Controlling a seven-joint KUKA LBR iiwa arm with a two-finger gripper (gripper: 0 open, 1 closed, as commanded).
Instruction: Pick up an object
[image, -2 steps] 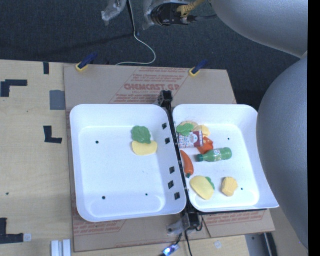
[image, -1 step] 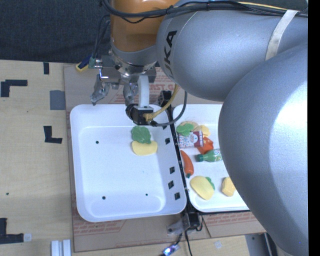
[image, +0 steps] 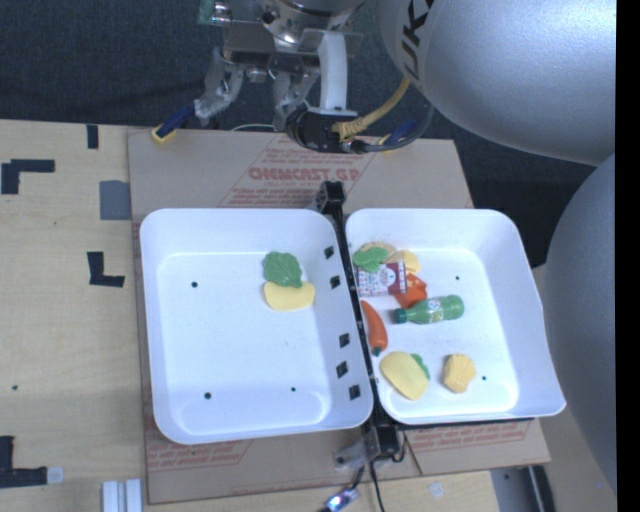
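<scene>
- Landmark: the black divider clip strip (image: 345, 300) running between the two white bins.
- Gripper (image: 248, 95) is hanging at the top of the camera view, above the far end of the strip and a bit left of it, over the cardboard sheet (image: 290, 175), outside both bins.
- Two metal fingers (image: 215, 98) are pointing down with a visible gap between them; they are standing apart and nothing is sitting between them.
- Left bin (image: 170, 330) is lying just left of the strip. In it: a green leafy toy (image: 282, 267) sitting on the far edge of a yellow toy piece (image: 289, 295), the two touching, both near the strip.
- Right bin (image: 500, 300) is lying just right of the strip, holding the main clutter.
- An orange carrot-like toy (image: 374, 325) is lying right against the strip, about midway along it.
- A green bottle (image: 432, 311) is lying on its side just right of the carrot toy, cap end pointing toward the strip.
- Beyond those, near the strip's far half: a green-and-yellow piece (image: 372, 256) touching a red-and-white packet (image: 397, 281); the pile is too jumbled to name further.
- Toward the strip's near end: a yellow toy with a green edge (image: 404, 374), and well right of it a small yellow-orange lump (image: 459, 372).
- Grey arm body (image: 520, 70) is filling the top right corner.
</scene>
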